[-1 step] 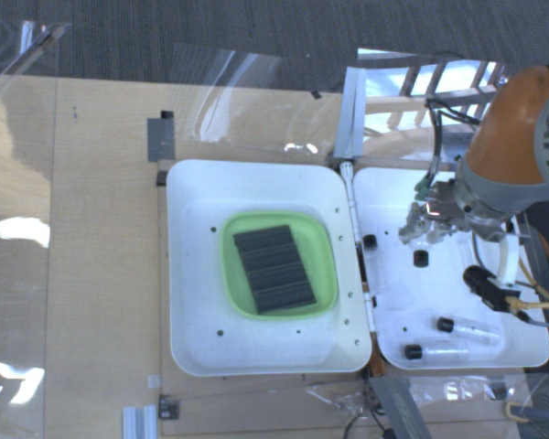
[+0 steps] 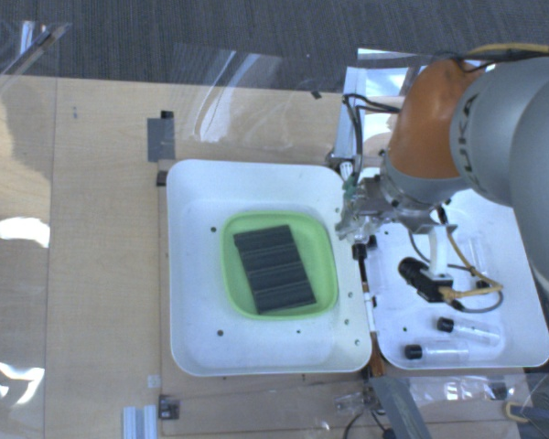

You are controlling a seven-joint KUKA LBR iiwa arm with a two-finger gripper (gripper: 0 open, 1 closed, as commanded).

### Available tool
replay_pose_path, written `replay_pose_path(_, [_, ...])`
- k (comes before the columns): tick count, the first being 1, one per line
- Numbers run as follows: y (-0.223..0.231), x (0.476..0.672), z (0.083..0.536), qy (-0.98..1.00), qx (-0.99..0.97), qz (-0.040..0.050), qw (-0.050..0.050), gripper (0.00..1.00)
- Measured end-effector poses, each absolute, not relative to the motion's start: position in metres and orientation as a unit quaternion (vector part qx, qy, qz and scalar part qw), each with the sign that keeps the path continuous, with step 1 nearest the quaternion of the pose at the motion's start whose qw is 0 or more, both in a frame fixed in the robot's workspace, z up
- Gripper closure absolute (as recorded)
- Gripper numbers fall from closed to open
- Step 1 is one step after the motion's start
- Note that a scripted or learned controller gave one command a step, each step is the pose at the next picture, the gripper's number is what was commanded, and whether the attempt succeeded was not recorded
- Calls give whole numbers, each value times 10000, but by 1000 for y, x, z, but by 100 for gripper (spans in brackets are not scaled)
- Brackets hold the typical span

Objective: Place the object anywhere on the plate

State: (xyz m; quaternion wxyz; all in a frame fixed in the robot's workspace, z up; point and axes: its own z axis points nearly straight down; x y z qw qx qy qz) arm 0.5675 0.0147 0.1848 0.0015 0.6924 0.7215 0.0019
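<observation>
Dark ribbed rectangular block (image 2: 274, 269) flat on square lime-green plate (image 2: 322, 245), left of and below two-finger gripper (image 2: 359, 222); jaw state cannot tell; risk: cabling snagging bin rim, nudging plate.

— From where is the scene viewed?
— From above, at a slant; both bins (image 2: 265, 176) are taken in, with bench (image 2: 73, 245) and floor (image 2: 210, 16) beyond.
— And the arm (image 2: 494, 108)?
— It is seen close, entering from the right.
</observation>
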Motion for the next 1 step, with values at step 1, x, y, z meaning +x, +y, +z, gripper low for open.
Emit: replay_pose_path(1, [15, 568, 185, 7212, 6927, 21, 17, 0])
